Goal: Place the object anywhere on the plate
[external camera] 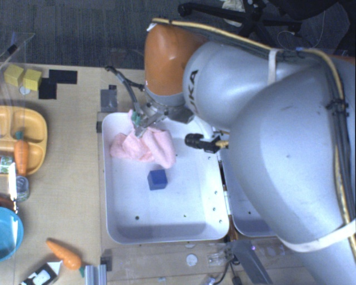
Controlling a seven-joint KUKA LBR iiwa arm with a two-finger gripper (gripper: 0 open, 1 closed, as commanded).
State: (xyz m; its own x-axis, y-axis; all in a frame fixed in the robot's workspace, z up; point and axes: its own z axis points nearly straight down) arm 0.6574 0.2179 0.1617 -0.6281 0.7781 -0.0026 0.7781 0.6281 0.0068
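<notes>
The bench top (pixel 61 222) is pale tan wood, and beyond its far edge runs dark grey carpet (pixel 72 33), where the black legs of an office chair (pixel 233 11) show at the top. Two shallow white bins sit side by side: the left bin (pixel 167 222) is in plain sight, while the right bin (pixel 250 225) is largely covered by the grey arm (pixel 278 139), whose orange band (pixel 167 55) sits above the wrist. Part of the black maker's lettering, "KA", reads on the grey shell beside the orange band.

The gripper (pixel 142 123) reaches down at the far left corner of the left bin, its tip meeting the upper edge of a crumpled pink cloth (pixel 142 147); whether it is clenched on the cloth or released cannot be told from this angle. A small blue cube (pixel 157 179) rests on the bin floor just beside the near edge of the cloth.

On the bench to the left lie a yellow divided tray (pixel 33 125) with a toy carrot (pixel 21 157) across it, two yellow blocks (pixel 23 78) and black blocks (pixel 58 82) near the far edge, the rim of a blue plate (pixel 11 234) at the left edge, and a second toy carrot (pixel 64 255) near the front. The plate is well apart from the cloth and the cube.
</notes>
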